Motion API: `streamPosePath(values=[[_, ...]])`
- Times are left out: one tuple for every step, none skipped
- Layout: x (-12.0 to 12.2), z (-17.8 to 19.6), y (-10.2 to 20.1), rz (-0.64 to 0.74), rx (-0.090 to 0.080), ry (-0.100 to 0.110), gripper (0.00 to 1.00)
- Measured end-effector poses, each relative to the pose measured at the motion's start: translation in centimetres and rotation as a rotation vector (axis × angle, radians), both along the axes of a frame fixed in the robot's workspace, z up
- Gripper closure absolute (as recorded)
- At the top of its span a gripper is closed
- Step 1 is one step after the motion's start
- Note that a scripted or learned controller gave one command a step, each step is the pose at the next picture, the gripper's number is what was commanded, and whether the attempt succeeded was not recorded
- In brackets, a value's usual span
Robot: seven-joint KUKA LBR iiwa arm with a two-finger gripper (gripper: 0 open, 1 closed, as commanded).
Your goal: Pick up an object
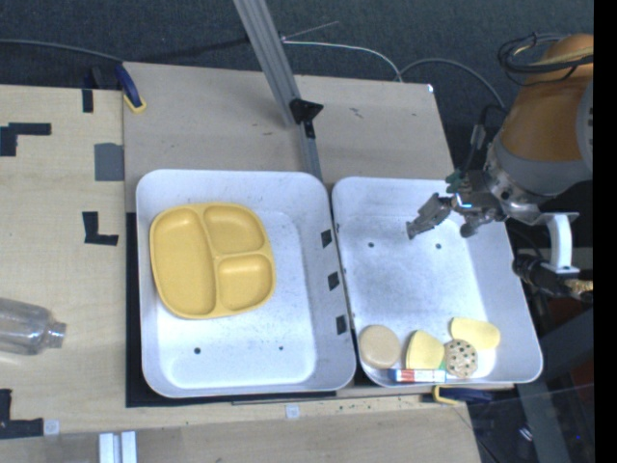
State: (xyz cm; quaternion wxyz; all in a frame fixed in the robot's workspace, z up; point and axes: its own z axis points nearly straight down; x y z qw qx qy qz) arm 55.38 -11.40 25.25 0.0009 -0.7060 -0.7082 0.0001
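Over right bin (pixel 501 287), end effector (pixel 436 216) blurred, grip unclear, arm cut off.

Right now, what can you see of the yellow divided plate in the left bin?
The yellow divided plate lies flat, face up, in the far-left part of the left bin. It looks like matte plastic, rounded in outline, with three compartments: one long one on the left, two smaller on the right. All three look bare. It rests on the bin floor near the left wall; nothing else touches it.

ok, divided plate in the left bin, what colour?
Yellow: the divided plate in the camera view.
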Motion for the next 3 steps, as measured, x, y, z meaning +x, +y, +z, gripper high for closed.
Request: streamPosePath(values=[[0.0, 1.0, 0.1, 0.002, 0.002, 0.001, 1.0], [-2.9, -15.7, 2.3, -0.002, 0.0, 0.01, 1.0], [-6.9, -6.0, 5.4, 0.0, 0.001, -0.004, 1.0]])
